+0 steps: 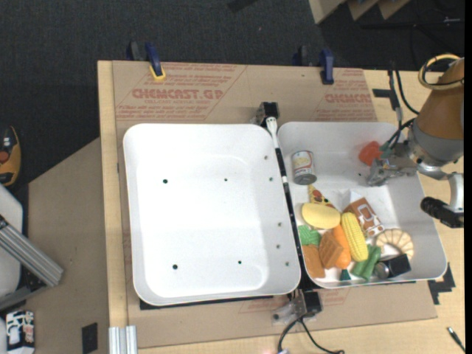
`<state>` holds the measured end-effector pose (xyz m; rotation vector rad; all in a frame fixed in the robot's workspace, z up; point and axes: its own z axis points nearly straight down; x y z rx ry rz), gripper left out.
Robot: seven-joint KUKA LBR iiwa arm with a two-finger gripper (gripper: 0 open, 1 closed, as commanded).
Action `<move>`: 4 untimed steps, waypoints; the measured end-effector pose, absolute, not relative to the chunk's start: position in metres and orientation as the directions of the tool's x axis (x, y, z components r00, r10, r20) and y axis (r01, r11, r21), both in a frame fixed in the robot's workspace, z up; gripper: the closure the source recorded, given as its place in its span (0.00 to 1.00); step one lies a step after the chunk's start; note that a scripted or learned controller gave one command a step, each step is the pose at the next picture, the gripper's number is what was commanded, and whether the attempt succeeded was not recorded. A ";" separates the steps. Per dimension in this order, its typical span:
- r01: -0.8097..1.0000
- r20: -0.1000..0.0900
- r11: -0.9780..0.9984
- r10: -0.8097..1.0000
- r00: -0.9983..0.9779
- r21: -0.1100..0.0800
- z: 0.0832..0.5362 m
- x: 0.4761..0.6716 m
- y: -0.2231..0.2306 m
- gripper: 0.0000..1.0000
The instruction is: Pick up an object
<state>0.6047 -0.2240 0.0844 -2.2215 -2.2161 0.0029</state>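
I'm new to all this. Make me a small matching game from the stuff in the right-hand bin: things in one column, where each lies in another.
Things:
1. tin can
2. red object
3. corn cob
4. black block

Places:
A. in the pile, between the orange food and the shell-shaped pastry
B. near the bin's near-right corner
C. alone, close to the divider between the bins
D. right beside the hand

Pairs: 1-C, 2-D, 3-A, 4-B

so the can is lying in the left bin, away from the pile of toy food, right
Not quite. The can lies in the right bin, not the left one. The camera view shows it near that bin's upper left, apart from the pile of toy food at the lower end, as you said.
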 end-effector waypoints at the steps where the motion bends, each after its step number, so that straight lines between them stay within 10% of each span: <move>1: 1.000 0.006 0.006 1.000 -0.006 -0.004 0.084 0.571 -0.137 1.00; 2: 1.000 0.004 -0.001 1.000 0.002 -0.006 0.084 0.501 -0.115 1.00; 3: 1.000 -0.004 0.003 1.000 -0.002 0.021 0.414 0.540 -0.108 1.00; 4: 1.000 0.004 0.006 1.000 -0.006 -0.013 0.300 0.519 -0.043 1.00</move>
